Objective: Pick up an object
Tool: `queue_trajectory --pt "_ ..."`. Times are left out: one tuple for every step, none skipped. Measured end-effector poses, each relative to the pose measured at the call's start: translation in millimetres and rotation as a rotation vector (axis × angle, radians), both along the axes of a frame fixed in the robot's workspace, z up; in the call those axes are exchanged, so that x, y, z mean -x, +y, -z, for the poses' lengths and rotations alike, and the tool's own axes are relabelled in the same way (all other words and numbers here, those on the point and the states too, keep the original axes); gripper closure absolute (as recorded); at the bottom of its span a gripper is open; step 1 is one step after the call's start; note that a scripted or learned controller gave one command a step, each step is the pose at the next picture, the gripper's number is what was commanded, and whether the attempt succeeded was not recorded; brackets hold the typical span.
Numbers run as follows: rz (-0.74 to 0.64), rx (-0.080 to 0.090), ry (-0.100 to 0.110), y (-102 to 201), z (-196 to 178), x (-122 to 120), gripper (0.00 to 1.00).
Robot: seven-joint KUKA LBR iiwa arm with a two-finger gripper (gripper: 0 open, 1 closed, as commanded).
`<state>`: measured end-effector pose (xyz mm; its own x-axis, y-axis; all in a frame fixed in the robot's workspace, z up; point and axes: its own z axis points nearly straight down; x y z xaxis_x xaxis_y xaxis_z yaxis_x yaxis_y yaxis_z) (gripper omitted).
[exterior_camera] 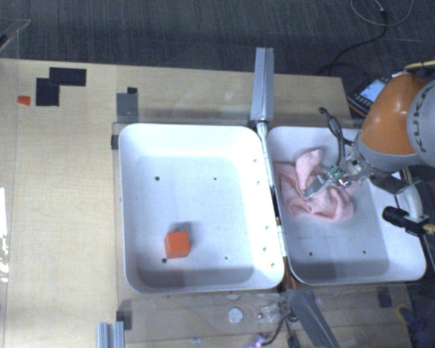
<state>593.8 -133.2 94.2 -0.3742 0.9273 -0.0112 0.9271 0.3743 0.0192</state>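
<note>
Gripper hanging low over pink cloth in right bin, reaching in from the right edge of the view. Fingertips lying at or in the cloth's upper-right folds; finger spacing too small and blurred to read, so open-or-closed state: cannot tell. No fabric plainly seen pinched between fingers, so not logging a hold.

Cloth lying directly beneath gripper and spreading mostly away from the arm, toward the divider between bins. Crumpled heap, no clean long axis; rough spread running from a raised fold on the far-from-arm side down toward a lower lobe just under the wrist. Bulk of material sitting slightly left of the fingertips as the camera sees it.

Orange block sitting in left bin, well apart from gripper, across the divider and toward the near edge of the surface. Cloth judged the nearer and likelier target.

Judgement: the coming move turning on vertical closure into the fold under the fingertips; risk of snagging only a thin edge and slipping.
</note>
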Motion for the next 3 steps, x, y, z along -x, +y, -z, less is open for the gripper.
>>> queue_trajectory --pt "-0.079 0.001 0.0 -1 0 -4 0.0" --pt "-0.082 0.0 -0.008 1 -13 -7 1.0" --pt "-0.003 -0.001 0.009 35 -106 -57 1.0"
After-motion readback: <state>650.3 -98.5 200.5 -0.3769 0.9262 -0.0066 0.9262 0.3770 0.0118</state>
